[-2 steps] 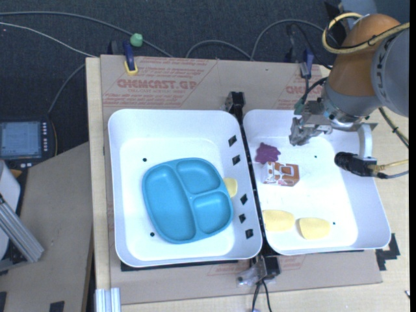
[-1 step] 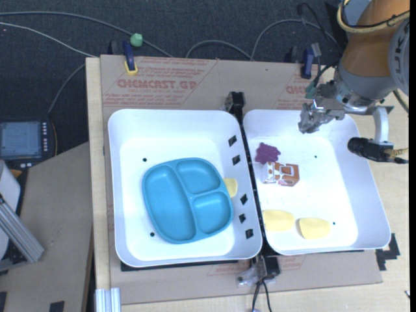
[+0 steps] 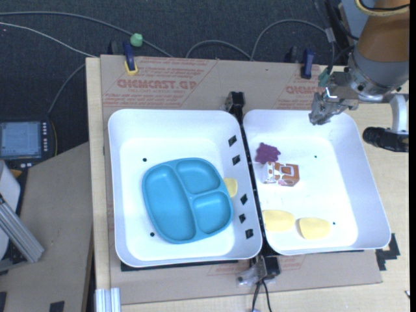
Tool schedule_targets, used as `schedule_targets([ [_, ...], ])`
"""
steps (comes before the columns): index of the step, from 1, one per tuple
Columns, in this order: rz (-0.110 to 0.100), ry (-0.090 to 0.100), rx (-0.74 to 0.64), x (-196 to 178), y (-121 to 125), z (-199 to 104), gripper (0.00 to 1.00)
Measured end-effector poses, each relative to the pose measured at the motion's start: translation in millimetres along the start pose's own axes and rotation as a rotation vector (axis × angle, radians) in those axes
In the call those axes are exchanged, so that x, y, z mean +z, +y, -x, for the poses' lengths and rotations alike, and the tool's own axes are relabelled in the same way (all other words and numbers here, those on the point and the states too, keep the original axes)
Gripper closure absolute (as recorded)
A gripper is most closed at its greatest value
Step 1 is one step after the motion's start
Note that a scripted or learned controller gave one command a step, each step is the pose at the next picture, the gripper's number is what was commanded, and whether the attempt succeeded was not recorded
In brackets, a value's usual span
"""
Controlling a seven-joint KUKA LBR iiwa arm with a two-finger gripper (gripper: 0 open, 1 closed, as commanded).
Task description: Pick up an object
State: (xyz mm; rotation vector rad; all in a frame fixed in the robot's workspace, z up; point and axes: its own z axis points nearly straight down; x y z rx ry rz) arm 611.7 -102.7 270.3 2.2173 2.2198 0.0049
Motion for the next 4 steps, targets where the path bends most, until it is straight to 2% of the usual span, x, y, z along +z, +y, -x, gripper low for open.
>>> schedule_targets([
  [1,-0.002,0.000,0.000,-22,1,0,1.00],
  [2,-0.005,0.001,-0.004,-17,8,-49,1.00],
  [3,-0.008,0.003,-0.005,-1,18,-109,1.00],
  [4,-0.006,0.002,-0.004,23,35,-156,1.00],
])
